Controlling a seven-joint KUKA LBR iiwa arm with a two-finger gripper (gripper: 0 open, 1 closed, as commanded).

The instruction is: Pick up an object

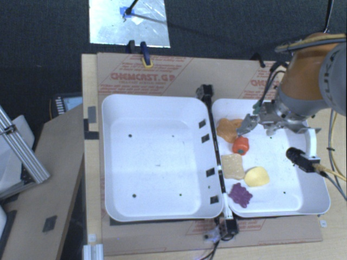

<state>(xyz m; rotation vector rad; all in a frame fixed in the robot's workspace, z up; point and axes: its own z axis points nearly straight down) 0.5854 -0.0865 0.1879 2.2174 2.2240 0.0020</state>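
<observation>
— Items nearest the gripper (254, 121)?
— One white bin (293, 196), lying under it. A second white bin (157, 167) touches the first, on the view's left of the gripper.

— Beneath both?
— One cardboard sheet (162, 72), red lettering, extending past the gripper toward the view's top.

— Farther out?
— One blue-and-yellow clamp (145, 56) on the sheet's far edge. One silver square (129, 15) on dark carpet, well beyond the gripper, upper left. One aluminium rail (19, 150), far left.

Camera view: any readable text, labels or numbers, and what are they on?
"CHEMCAST GP": red print on the brown board under the bins, top left, reads upside down.
More red print on the same board by the arm, top right: partly hidden, too blurred to read.
Red print along the board's front edge: too small to read.
</observation>
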